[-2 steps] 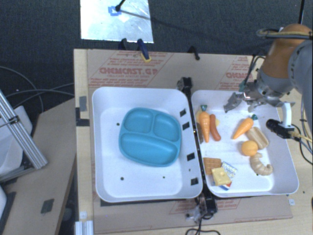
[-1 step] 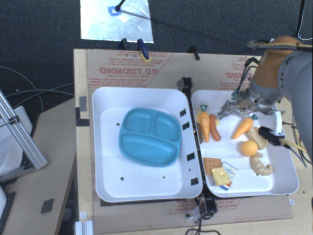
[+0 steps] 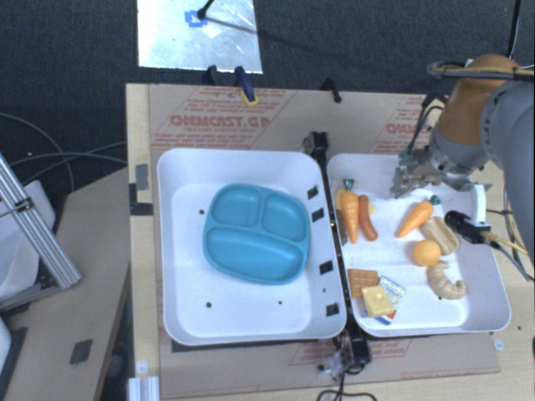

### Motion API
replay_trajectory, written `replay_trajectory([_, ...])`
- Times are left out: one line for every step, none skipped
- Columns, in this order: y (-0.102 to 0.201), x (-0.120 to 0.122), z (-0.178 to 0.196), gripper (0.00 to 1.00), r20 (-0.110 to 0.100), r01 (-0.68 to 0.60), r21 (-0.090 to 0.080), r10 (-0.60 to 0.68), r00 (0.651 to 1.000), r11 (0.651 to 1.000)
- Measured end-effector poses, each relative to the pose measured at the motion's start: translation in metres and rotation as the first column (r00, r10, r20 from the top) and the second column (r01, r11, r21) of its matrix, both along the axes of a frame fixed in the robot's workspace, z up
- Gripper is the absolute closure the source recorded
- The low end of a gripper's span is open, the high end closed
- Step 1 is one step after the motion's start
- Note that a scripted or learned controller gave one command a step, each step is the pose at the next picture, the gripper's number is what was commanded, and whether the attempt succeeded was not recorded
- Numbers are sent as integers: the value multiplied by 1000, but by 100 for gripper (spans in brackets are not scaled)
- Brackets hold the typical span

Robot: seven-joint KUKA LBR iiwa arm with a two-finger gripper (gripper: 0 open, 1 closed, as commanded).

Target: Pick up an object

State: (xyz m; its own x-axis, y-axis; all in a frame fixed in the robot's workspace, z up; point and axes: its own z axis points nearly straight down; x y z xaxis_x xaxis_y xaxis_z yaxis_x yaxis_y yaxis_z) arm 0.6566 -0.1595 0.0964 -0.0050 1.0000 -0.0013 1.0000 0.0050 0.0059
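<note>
Right bin (image 3: 493, 307) packed with toy food, left bin (image 3: 175, 224) just carrying a blue divided plate (image 3: 255, 230); arm coming in from the right with the tool (image 3: 411, 179) hanging over the far end of the right bin, nothing visibly gripped; can't tell whether open or closed from this slant, too dark and small up there.

Nearest candidate looks like the loose carrot (image 3: 415, 218), lying tilted just below the tool; reckon that's the pick to go for. Second carrot (image 3: 348, 212) lying alongside a sausage (image 3: 367, 217) near the divider, touching or nearly so, so riskier. Orange (image 3: 426, 252) right up against a bread roll (image 3: 441, 235); round, likely to squirt out. Croissant (image 3: 446, 284), cracker (image 3: 362, 280) and cheese wedge (image 3: 378, 300) further toward the near end.

Tips for the grab: line up across the carrot's narrow width, not along its length; aim for the fat middle rather than the tapered tip; drop straight down, close only once low enough; watch the bin wall and that bread roll nearby.
</note>
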Motion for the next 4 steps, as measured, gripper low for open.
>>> replay_trajectory([-7,3,47,100,-1,4,0,-4,1000,1000])
replay_trajectory([-17,5,100,100,0,4,0,-4,1000,1000])
replay_trajectory([-17,6,131,100,0,1,0,-1,1000,1000])
replay_trajectory([25,-12,125,100,-5,-3,2,3,1000,1000])
